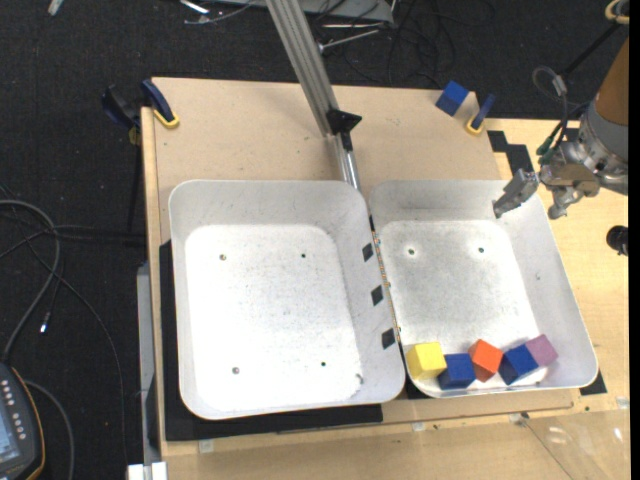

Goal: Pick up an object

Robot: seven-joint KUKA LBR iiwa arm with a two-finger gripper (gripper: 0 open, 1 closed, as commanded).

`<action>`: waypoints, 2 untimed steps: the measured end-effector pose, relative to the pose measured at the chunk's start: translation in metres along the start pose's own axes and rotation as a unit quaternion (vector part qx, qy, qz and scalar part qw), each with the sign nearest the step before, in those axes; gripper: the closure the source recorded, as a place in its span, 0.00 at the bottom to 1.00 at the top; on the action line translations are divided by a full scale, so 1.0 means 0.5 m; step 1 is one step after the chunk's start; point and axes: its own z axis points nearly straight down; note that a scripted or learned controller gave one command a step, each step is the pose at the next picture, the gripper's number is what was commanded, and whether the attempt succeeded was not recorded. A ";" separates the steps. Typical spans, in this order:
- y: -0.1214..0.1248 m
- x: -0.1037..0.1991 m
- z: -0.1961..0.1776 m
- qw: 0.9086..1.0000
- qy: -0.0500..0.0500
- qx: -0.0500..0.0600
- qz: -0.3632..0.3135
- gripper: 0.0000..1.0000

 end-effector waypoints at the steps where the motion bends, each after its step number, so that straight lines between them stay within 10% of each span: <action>1: 0.097 0.044 0.143 1.000 0.001 0.001 -0.001 0.00; 2: 0.074 0.162 0.341 1.000 0.002 0.003 -0.001 0.00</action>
